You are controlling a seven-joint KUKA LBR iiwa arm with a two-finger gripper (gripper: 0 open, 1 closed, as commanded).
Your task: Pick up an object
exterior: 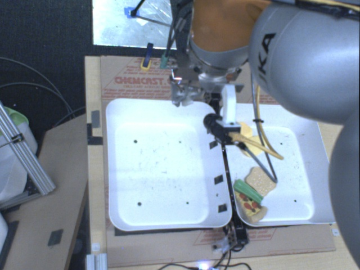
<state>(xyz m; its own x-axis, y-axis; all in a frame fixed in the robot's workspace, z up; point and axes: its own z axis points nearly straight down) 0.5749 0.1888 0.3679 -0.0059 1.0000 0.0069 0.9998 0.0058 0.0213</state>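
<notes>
The shallow white left bin [121, 167] lies at the left of the bench. The two-finger gripper [183, 97] is positioned over the far rim of this bin, near its right corner. Whether the gripper is open or closed cannot be determined, and nothing is seen held in it. The shallow white right bin [301, 173] contains the candidate objects along its left side: a flat yellow piece [246, 131] at the far end, then a tan square cracker [260, 180], a green stubby piece [248, 190] touching the cracker, and a tan pizza-like wedge [251, 208] nearest the front.
</notes>
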